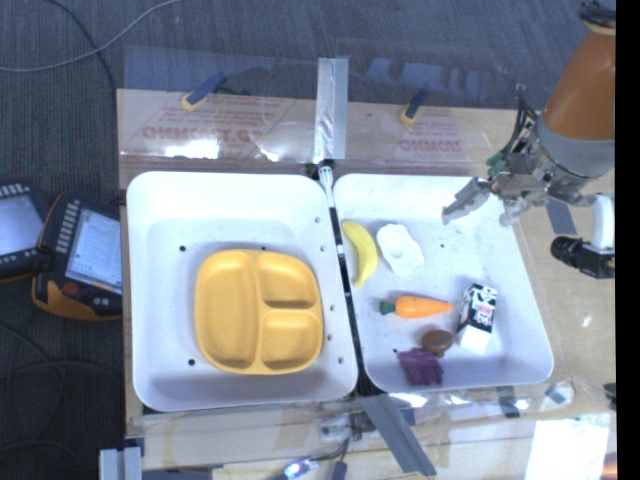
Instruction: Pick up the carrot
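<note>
1. The gripper (482,206) hangs over the upper right part of the right bin (525,298), carried by the grey arm (585,108) with its orange band.
2. Fingers: two prongs show, one pointing left toward the bin floor and one further right. They stand spread apart, with nothing between them.
3. The carrot (420,308) lies flat on the right bin's floor, below the fingers and a little to their left, well apart from them. Its green end points left and its orange tip points right.
4. A small milk carton (479,319) stands just beside the carrot's tip, below the fingers. Whether carton and carrot touch cannot be told.
5. A white object (398,248) lies left of the fingers and slightly lower, above the carrot.
6. A banana (362,250) lies further left of the fingers, close to the divider between the bins, just beside the white object.
7. A brown item (436,341) and a purple item (421,367) lie below the carrot, near the bin's front edge, the farthest things from the fingers in that bin.
8. A yellow sectioned plate (260,308) sits in the left bin (160,218), far left of the fingers.
</note>
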